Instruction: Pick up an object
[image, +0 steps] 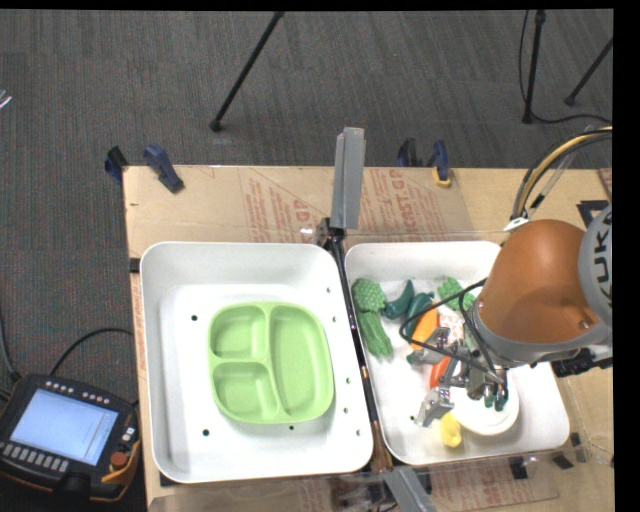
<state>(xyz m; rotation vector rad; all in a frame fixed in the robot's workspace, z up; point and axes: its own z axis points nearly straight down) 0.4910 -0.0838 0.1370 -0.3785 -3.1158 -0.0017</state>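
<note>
Over the right bin (540, 425), the gripper (462, 385) hangs low; whether it is spread or closed cannot be told. Nearest it, the orange piece (427, 325) lies just left and beyond, long axis slanting toward the green toys (375, 320).

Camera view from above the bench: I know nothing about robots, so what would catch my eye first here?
Probably the big orange band of the arm looming over the right bin, with the gripper hanging down among a jumble of small green, orange and yellow toys there. Next comes the light green divided plate, lying alone in the middle of the left bin.
</note>
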